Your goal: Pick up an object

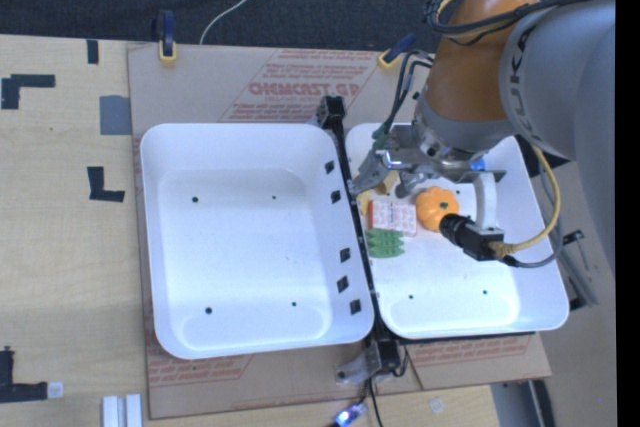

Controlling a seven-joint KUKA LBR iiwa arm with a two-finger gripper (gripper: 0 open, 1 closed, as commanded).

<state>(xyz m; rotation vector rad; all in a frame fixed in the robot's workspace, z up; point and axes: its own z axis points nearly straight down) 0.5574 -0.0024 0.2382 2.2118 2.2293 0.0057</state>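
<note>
In the right bin (480, 310) lie a small orange ball-like object (436, 208), a red and white packet (390, 215) and a green leafy piece (385, 243), close together near the bin's left wall. My gripper (387, 181) hangs just above the packet, at the far left part of this bin. Its fingers are spread open with nothing between them. The orange object sits just right of the fingertips.
The left bin (240, 245) stands beside the right one, with a black divider strip (345, 215) between them. Both bins rest on a cardboard sheet (270, 90). The arm's bulk covers the right bin's far side.
</note>
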